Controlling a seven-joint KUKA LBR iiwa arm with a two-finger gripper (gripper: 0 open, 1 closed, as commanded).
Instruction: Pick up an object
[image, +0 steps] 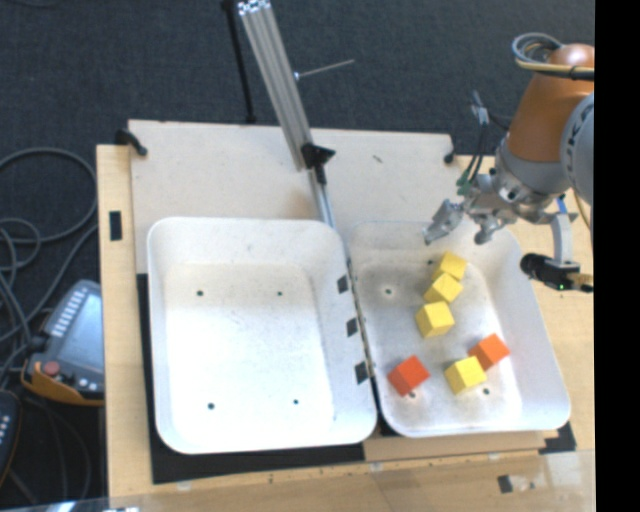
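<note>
The right bin (530, 330) holds several small cubes. Three yellow ones lie in a loose column: one (452, 266) at the top, one (444, 288) just below it, and one (435, 319) lower still. A further yellow cube (465, 374) sits near the bin's front, with an orange cube (492, 351) to its right and another orange cube (408, 375) to its left. My gripper (462, 226) hangs over the bin's far edge, above the topmost yellow cube, open, with nothing between its fingers.
The left bin (250, 330) sits beside the right one, with black clips along the shared edge. A slanted aluminium post (285, 95) rises behind the bins. Cables and a handheld pendant (70, 335) lie left of the bench.
</note>
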